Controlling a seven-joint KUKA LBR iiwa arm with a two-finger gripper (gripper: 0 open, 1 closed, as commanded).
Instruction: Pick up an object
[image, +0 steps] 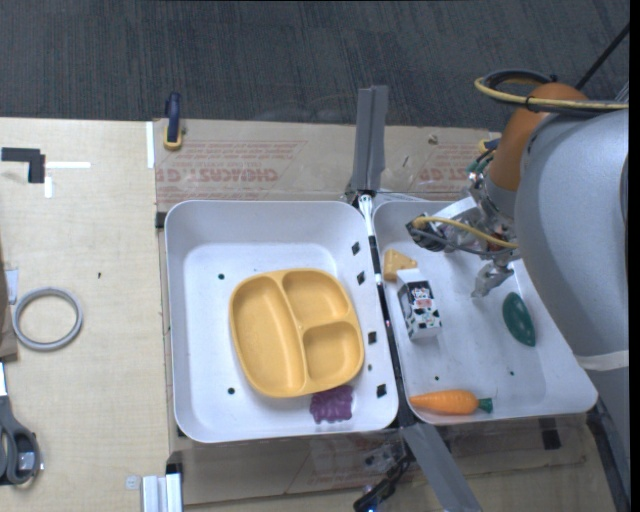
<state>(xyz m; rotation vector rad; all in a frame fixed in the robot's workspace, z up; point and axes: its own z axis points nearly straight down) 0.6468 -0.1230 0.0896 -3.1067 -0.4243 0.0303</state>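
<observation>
A: Where is the gripper (492, 278)?

B: It hangs over the far part of the right bin (530, 395), under the grey arm (585, 230) that comes in from the right. Whether its fingers are apart or together cannot be told; cables crowd it, and nothing is seen between them.

A: And the objects there?

B: A small milk carton (421, 309) lies left of the gripper, near it but apart, with a yellow wedge (398, 263) just beyond the carton at the bin's left wall. A dark green piece (519, 319) lies to the right of the gripper's tip, close by. A carrot (447, 403) rests at the near edge.

A: The left bin (190, 330)?

B: It holds a yellow divided plate (296, 332), and purple grapes (332, 404) sit just beside the plate's near rim.
</observation>
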